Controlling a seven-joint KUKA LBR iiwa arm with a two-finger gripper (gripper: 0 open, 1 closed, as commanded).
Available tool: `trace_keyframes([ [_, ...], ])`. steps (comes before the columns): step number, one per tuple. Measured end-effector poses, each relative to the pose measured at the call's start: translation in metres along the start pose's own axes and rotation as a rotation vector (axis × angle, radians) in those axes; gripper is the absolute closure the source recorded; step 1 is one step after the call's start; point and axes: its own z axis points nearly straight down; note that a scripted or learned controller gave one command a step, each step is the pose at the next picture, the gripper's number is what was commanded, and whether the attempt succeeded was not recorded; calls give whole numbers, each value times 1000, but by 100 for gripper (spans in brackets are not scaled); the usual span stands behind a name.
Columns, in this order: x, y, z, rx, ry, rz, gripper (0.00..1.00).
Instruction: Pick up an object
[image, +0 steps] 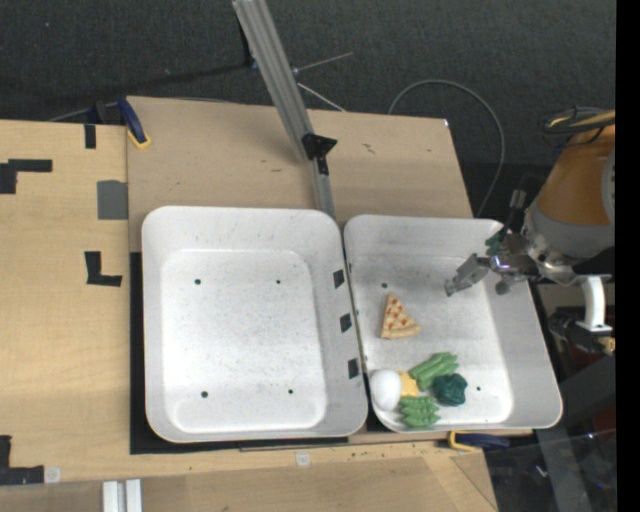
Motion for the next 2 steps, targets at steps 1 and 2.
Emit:
trace_keyframes([
  [1, 3, 4, 64, 2, 0, 0, 0],
  [2, 3, 5, 50, -3, -1, -2, 100],
])
